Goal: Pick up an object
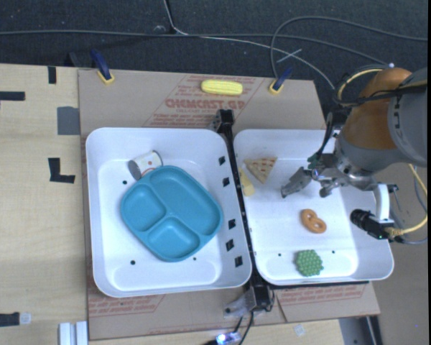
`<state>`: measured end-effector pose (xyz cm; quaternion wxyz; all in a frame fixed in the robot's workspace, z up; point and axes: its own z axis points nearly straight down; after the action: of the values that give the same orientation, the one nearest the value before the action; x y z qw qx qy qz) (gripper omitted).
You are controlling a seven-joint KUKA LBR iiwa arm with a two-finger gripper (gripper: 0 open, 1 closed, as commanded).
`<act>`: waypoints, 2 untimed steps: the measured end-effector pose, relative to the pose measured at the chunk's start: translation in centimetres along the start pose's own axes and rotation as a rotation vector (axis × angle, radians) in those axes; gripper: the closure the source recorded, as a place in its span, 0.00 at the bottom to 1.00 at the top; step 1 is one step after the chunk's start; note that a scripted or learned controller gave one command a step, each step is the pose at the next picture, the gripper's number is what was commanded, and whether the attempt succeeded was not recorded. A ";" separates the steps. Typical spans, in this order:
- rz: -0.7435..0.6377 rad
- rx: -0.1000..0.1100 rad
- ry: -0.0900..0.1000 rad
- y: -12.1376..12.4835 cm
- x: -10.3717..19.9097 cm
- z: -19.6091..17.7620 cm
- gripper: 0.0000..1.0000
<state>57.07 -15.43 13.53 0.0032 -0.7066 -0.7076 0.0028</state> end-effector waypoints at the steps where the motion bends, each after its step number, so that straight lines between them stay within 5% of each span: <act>1: -0.001 -0.009 -0.003 0.1 0.0 5.2 0.00; 2: -0.001 -0.011 -0.004 0.2 0.0 3.9 1.00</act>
<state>57.20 -15.42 9.68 -0.0021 -0.7062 -0.7080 0.0002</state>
